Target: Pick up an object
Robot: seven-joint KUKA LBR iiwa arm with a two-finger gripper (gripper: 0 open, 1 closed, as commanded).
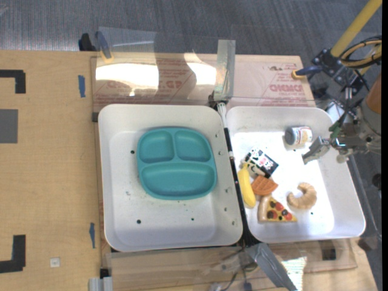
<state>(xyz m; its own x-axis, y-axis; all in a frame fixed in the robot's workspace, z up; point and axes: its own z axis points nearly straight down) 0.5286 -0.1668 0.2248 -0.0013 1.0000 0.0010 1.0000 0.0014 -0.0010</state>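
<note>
Smooth plastic, matt cardboard and toy food with a soft sheen.
The two shallow white plastic bins (121, 180) look smooth and faintly glossy; the teal three-compartment plastic plate (177, 163) is smooth with a dull sheen. The brown cardboard sheet (45, 162) at left is matt and flat, the clear plastic panel (151, 71) glares, and the yellow plastic toy banana (245, 187) and tan toy croissant (302, 196) look smooth.
</note>
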